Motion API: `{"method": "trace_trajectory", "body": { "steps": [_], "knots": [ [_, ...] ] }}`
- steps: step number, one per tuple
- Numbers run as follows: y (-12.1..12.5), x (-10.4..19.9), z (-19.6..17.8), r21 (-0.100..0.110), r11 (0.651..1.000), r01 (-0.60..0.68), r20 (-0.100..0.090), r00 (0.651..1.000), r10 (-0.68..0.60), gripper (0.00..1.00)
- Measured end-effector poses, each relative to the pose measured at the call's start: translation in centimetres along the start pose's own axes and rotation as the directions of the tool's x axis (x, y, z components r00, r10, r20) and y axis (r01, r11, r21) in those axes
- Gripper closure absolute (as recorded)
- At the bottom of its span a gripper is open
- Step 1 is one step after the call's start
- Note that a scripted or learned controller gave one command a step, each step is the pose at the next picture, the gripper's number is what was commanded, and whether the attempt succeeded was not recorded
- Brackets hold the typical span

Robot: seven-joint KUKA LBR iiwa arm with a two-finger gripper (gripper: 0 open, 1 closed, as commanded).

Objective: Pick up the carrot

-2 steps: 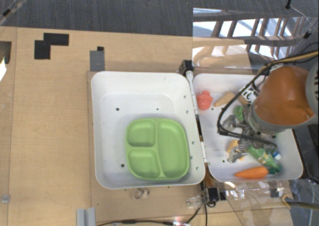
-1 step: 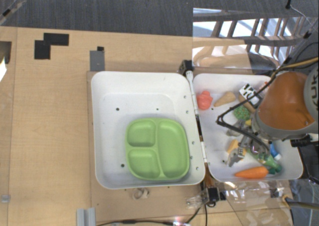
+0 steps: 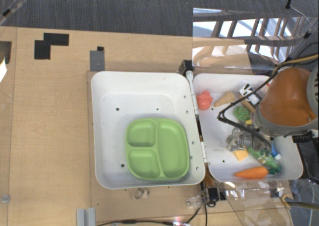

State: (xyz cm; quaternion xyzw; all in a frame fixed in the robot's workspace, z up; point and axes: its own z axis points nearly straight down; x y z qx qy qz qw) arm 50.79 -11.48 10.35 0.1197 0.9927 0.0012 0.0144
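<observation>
The carrot point(image 3: 251, 172) lies at the front edge of the right bin point(image 3: 215, 162), its green top toward the right – untouched. The gripper point(image 3: 246, 140) hangs over the middle of that bin, just behind a yellow piece point(image 3: 241, 155); whether it is open or closed cannot be told. A green divided plate point(image 3: 157, 148) sits in the left bin point(image 3: 107, 115)

Two white bins point(image 3: 99, 120), one green divided plate point(image 3: 157, 148), one carrot point(image 3: 251, 172), one red toy point(image 3: 204, 100), one yellow block point(image 3: 241, 155)
</observation>
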Motion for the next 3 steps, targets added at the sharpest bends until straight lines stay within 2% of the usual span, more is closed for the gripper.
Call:
{"method": "trace_trajectory", "body": {
  "steps": [1,2,3],
  "knots": [
    [0.0,0.0,0.0,0.0,1.0,0.0,-0.001,1.0,0.0,0.0],
    [1.4,1.9,1.2,0.007,0.994,-0.109,-0.006,0.994,0.109,0.0],
    [1.6,1.5,0.0,0.003,0.995,-0.102,0.003,0.995,0.102,1.0]
  ]
}}
